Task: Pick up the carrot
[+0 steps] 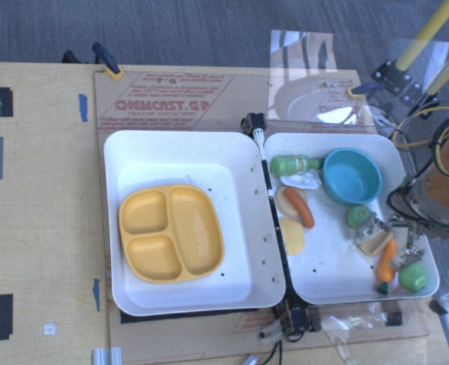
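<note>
The carrot (pixel 386 260) is a small orange toy with a dark green tip. It lies tilted near the front right corner of the right bin (pixel 330 284). My gripper (pixel 408 242) comes in from the right edge and hangs just right of and above the carrot's upper end, very close to it. Nothing shows the carrot lifted; it rests on the bin floor. The arm's orange band (pixel 444 185) is at the right edge.
A green ball (pixel 412 277) lies right of the carrot and a tan block (pixel 371 239) just to its left. The right bin also holds a blue bowl (pixel 351 176), a green bottle (pixel 292 164) and a hot dog (pixel 297 206). A yellow divided plate (pixel 171 233) sits in the left bin.
</note>
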`<control>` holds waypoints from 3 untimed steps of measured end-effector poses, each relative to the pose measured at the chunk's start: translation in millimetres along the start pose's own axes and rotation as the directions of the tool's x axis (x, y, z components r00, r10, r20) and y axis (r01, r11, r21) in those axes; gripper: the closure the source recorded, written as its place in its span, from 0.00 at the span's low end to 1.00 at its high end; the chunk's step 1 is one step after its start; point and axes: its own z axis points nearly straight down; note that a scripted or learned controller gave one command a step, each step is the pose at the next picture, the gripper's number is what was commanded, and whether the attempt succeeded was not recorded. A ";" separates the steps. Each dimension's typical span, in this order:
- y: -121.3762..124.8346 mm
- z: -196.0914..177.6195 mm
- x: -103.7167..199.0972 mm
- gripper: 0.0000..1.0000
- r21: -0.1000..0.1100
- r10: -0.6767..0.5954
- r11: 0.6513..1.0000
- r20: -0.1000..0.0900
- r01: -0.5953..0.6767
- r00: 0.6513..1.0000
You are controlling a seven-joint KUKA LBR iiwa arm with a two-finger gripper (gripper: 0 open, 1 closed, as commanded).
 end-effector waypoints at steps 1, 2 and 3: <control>-1.3 12.2 13.7 0.00 -0.002 -0.110 0.994 -0.013 0.110 0.994; -0.3 1.0 10.1 1.00 -0.003 -0.109 0.994 -0.009 0.109 0.994; -0.6 12.2 12.8 1.00 -0.016 -0.347 0.938 -0.011 0.347 0.938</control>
